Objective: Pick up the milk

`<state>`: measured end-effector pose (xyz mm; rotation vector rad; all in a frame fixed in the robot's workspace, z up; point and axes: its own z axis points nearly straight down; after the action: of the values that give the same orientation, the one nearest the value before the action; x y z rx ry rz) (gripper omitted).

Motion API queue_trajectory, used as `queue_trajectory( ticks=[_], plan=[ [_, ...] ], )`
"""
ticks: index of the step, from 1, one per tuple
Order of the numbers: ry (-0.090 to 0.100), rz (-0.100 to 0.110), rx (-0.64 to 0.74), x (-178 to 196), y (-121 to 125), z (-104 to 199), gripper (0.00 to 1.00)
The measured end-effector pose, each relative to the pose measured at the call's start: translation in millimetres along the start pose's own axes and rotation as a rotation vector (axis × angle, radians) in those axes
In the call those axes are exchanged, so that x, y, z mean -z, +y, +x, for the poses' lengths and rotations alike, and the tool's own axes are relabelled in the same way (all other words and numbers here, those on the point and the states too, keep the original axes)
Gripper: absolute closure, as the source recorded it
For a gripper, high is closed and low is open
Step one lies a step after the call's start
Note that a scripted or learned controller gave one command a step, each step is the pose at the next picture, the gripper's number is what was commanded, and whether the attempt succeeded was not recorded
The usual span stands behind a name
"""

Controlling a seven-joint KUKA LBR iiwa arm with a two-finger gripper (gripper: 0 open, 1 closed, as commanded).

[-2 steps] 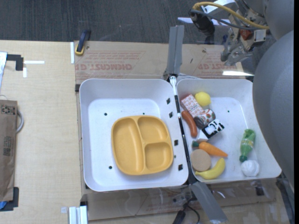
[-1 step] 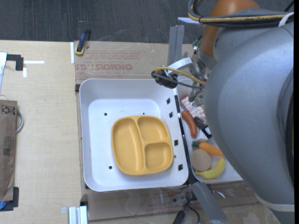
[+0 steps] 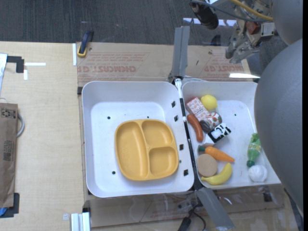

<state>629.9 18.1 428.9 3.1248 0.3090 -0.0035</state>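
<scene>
The small black-and-white cow-print milk carton (image 3: 219, 132) lies in the right white bin (image 3: 242, 109), well apart from the jaws (image 3: 239, 51), which hang high over the desk behind that bin, and I cannot tell if they are apart or together. Around the milk lie a red sausage (image 3: 194, 127), an orange carrot (image 3: 219, 153), a yellow lemon (image 3: 209, 102) and a yellow banana (image 3: 219, 175), and the left white bin (image 3: 96, 129) holds a yellow plate with three parts (image 3: 146, 148).
</scene>
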Motion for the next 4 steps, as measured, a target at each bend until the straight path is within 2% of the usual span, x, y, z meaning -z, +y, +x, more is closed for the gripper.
queue_trajectory(
  ticks=[1,2,3,4],
  plan=[
    [-0.004,0.0,0.173,9,-26,-28,1.0],
    [-0.004,0.0,0.529,-103,-71,-69,1.0],
    [-0.003,0.0,0.094,-141,-35,-42,1.0],
    [0.0,0.0,0.0,12,-36,-14,1.0]
  ],
)
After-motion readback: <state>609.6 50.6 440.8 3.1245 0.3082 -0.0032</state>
